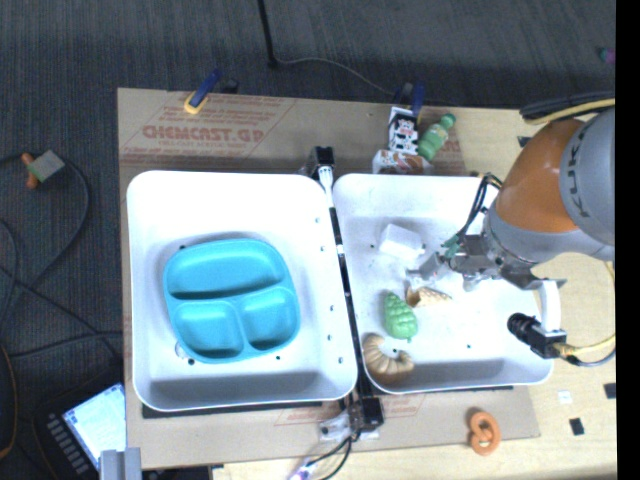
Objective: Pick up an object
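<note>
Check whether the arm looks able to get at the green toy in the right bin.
Probably yes. The green toy lies exposed on the right bin's floor, with nothing on top of it. The gripper hovers just up and right of it. A tan toy lies close below it.

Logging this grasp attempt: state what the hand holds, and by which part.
Cannot be told. The hand sits low in the right white bin, close above a small tan object.

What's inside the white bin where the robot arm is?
In the right bin lie a green bumpy toy, a brown ring-shaped pastry toy, a small tan piece and a white block. The gripper and arm cover whatever lies beneath them.
</note>
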Tool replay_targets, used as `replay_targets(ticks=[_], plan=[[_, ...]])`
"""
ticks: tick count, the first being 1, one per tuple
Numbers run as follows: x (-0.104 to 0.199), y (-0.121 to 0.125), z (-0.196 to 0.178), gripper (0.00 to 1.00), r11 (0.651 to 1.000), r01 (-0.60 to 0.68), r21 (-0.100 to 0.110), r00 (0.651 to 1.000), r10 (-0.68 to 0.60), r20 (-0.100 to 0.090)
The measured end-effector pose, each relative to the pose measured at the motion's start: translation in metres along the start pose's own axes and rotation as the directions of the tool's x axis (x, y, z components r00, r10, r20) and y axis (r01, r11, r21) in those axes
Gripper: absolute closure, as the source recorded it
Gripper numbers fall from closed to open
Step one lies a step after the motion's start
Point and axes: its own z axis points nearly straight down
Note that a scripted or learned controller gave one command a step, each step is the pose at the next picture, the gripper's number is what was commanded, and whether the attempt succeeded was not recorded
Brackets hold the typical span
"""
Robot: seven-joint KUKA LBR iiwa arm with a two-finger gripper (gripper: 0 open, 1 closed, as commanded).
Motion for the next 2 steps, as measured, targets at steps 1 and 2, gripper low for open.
replay_targets(ticks=[1,2], plan=[[0.023,-0.041,0.041,0.0,1.0,-0.004,-0.01,1.0,0.004,0.004],[0.043,-0.02,0.035,0.0,1.0,-0.002,0.002,1.0,0.002,0.0]])
